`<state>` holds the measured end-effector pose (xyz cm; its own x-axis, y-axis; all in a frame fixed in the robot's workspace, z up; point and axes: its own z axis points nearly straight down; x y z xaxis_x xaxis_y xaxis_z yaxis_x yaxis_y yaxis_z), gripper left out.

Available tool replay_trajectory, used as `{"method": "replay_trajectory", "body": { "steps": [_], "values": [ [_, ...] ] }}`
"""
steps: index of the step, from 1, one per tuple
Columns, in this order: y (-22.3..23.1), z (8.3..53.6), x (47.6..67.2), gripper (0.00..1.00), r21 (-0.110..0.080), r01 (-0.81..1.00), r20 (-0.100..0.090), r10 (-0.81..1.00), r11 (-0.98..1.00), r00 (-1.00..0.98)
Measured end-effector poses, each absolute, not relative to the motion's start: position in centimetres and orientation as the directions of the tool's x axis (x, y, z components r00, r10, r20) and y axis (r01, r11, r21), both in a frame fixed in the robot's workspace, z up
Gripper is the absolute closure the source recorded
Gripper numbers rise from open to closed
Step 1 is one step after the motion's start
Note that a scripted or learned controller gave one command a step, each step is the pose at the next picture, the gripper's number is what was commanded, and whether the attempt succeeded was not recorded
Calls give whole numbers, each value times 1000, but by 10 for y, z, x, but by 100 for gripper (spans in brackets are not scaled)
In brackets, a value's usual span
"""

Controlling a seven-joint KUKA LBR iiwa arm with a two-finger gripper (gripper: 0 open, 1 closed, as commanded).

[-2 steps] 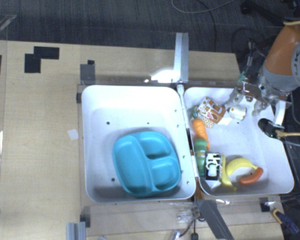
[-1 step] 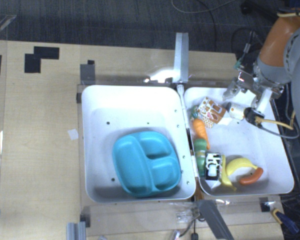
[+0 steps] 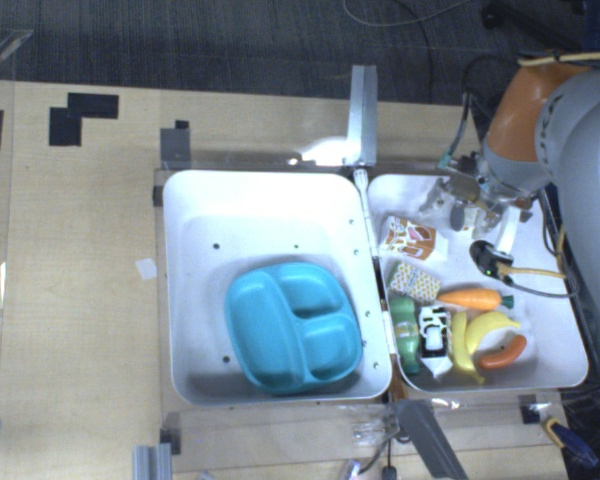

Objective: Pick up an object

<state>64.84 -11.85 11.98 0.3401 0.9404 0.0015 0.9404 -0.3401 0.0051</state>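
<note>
My gripper (image 3: 454, 208) hangs over the far end of the right bin (image 3: 540, 268), open, with nothing between its fingers. Just left of it and below lies a white and orange snack packet (image 3: 409, 238). Nearer the front lie a checkered packet (image 3: 415, 281), an orange carrot (image 3: 470, 297), a yellow banana (image 3: 468, 336), a red sausage (image 3: 503, 352), a green bottle (image 3: 404, 326) and a black and white item (image 3: 435, 332). All of these things rest on the bin floor, apart from the gripper.
The left bin (image 3: 200, 228) holds a blue divided plate (image 3: 293, 326) toward its front. A metal divider post (image 3: 363, 118) stands between the bins at the back. Bare bin floor shows to the right of the carrot (image 3: 550, 308).
</note>
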Motion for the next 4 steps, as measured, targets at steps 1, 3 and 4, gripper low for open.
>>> {"method": "replay_trajectory", "body": {
  "steps": [1,3,4],
  "values": [
    [-144,86,659,0,-26,977,3,978,-210,211],
    [-182,101,674,100,14,994,-3,994,-106,106],
    [-149,208,671,100,9,999,-1,999,-37,37]
  ]
}}
